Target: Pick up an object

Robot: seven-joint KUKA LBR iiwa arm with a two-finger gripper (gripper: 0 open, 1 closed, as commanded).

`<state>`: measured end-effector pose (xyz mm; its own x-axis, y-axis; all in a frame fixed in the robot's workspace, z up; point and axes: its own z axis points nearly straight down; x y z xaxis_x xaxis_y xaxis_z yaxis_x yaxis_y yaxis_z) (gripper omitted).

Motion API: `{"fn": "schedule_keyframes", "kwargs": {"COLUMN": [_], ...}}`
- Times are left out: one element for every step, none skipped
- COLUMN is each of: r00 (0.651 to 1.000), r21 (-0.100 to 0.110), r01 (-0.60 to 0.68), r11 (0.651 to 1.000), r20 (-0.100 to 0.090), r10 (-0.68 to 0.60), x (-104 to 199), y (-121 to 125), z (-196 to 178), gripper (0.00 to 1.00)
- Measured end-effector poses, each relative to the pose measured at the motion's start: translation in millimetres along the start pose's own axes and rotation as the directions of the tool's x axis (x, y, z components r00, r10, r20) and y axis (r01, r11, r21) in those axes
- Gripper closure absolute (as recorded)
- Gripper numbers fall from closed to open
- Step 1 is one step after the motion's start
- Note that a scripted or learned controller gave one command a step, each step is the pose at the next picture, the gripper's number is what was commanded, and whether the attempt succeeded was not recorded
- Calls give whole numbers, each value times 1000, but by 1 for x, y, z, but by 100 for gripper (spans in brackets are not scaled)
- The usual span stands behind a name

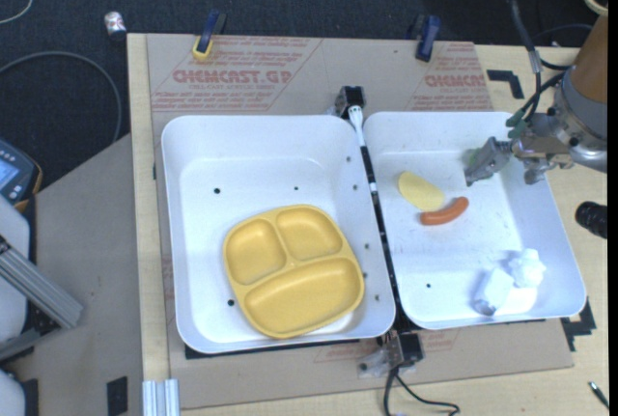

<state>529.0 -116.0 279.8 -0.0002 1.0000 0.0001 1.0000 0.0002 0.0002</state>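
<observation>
Claw (504, 167) hangs over the right bin (550, 211), fingers spread apart, gripping nothing.

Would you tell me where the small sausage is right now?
The sausage lies in the right bin, just below the yellow piece, left of the gripper.

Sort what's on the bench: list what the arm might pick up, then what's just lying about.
Might pick up: yellow piece, orange sausage, crumpled white wrapper, all in the right bin near the gripper.

Lying about: yellow tray in the left bin, clamps.
</observation>
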Motion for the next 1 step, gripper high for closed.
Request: {"fn": "schedule_keyframes", "kwargs": {"r00": [1000], "r21": [13], "r01": [-1], "r11": [1000], "r20": [-3], "r10": [1], "x": [4], "y": [-7], "z": [151], "gripper": [0]}}
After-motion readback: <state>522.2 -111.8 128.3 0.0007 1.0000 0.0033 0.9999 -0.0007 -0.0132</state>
